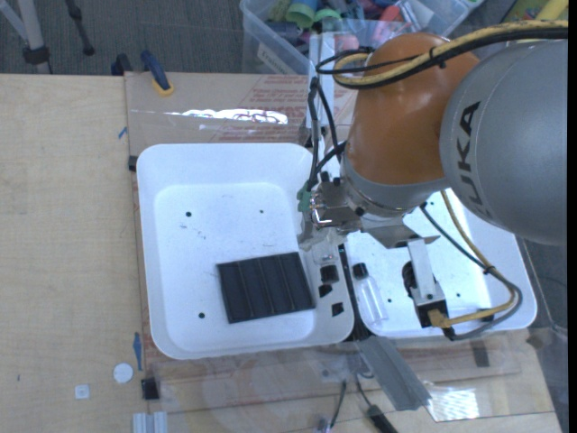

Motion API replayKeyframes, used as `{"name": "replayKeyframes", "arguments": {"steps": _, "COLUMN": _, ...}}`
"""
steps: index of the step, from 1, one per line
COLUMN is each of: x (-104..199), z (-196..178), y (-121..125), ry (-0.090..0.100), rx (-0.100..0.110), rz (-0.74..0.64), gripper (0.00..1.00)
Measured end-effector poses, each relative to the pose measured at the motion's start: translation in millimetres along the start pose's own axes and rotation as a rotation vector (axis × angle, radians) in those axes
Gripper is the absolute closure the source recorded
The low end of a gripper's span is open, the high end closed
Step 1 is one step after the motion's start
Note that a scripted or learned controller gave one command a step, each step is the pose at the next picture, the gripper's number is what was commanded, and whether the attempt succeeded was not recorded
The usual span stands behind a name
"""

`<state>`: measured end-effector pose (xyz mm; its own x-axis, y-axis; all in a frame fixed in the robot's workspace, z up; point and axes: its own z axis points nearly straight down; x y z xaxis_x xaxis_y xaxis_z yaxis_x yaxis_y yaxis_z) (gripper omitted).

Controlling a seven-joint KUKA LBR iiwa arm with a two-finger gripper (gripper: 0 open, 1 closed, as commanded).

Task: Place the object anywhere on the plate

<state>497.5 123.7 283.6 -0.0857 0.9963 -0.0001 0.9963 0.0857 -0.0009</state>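
Nearest the camera, a small white disc [123,373] lies on the wooden bench [63,242] in front of the left bin [207,215]. In that bin's near right part lies the plate [266,287], a dark, ribbed rectangle, flat on the white floor and slightly skewed.

Just right of the plate, over the seam where the two bins meet, hangs the gripper [335,282], close to the plate's right edge but not over it. Whether it is open or closed cannot be told. A few small dark pieces sit beneath the wrist, and it is unclear whether they belong to the gripper or are loose things. Nothing can be seen resting on the plate.

The right bin [460,287] is largely covered by the arm [505,133], with its orange band [397,106] above the wrist and a yellow cable [491,309] looping low. Farther back a blue clamp [158,75] lies at the bench's edge, and behind it stands a clear tub [270,25] of coloured toys.
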Motion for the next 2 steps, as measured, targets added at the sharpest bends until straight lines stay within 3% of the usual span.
{"name": "replayKeyframes", "arguments": {"steps": 1, "x": 24, "z": -44, "y": 89, "ry": -0.001, "rx": -0.005, "rz": -0.309, "gripper": 1.0}}
{"name": "replayKeyframes", "arguments": {"steps": 2, "x": 69, "z": -26, "y": 89, "ry": 0.0, "rx": 0.002, "rz": -0.558, "gripper": 1.0}}
